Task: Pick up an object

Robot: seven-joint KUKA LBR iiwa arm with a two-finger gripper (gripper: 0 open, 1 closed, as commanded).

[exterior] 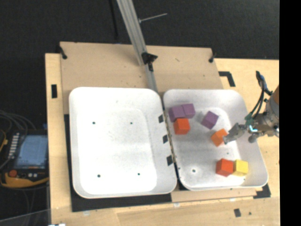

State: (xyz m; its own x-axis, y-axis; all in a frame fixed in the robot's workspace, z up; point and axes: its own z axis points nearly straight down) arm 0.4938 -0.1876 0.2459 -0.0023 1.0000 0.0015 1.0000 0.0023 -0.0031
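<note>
A pale wooden bench (131, 62) stands on dark floor (51, 18); left of it, a blue-screened control pendant (28, 157) with cables (11, 121).

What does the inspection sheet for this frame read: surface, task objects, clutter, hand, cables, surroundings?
Surface: wooden bench bearing left bin and right bin, side by side.
Task objects: all in the right bin: two purple cubes touching, orange cube just below them, lone purple cube, orange block, red cube touching yellow cube.
Clutter: nothing seen.
Hand: hand low at the right bin's right side, beside the orange block; grip unclear.
Cables: bundle left of the bench.
Surroundings: metal pole; handheld console at left.
</note>
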